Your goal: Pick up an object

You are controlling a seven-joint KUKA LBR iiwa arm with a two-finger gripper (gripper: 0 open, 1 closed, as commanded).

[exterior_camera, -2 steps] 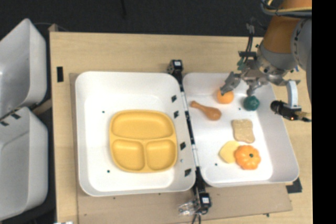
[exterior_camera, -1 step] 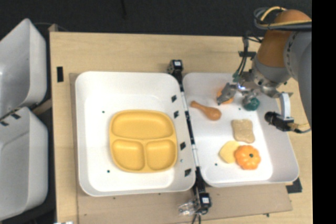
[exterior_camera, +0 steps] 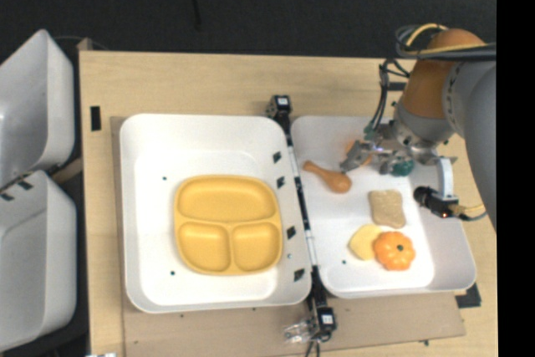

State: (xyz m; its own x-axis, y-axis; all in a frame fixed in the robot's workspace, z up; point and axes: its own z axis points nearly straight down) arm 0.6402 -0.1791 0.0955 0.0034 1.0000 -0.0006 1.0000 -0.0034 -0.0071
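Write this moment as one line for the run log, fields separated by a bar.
stage: approach | gripper: over right bin, nothing seen held | nearest: drumstick | also: bread slice, pumpkin | left bin: yellow tray

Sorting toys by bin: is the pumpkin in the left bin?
No, the pumpkin lies in the right bin, beside a yellow piece.

Two shallow white bins sat side by side on the bench. The left bin (exterior_camera: 142,180) held a yellow divided plate (exterior_camera: 227,223), three compartments showing. In the right bin (exterior_camera: 451,263) lay a wooden spoon (exterior_camera: 328,175), a beige slab (exterior_camera: 387,207) (bread, perhaps), a pale yellow piece (exterior_camera: 363,242) and a small orange pumpkin (exterior_camera: 394,251) touching it. The grey arm (exterior_camera: 430,96) reached in from the right, its gripper (exterior_camera: 376,153) hanging over the bin's far side, near the spoon.
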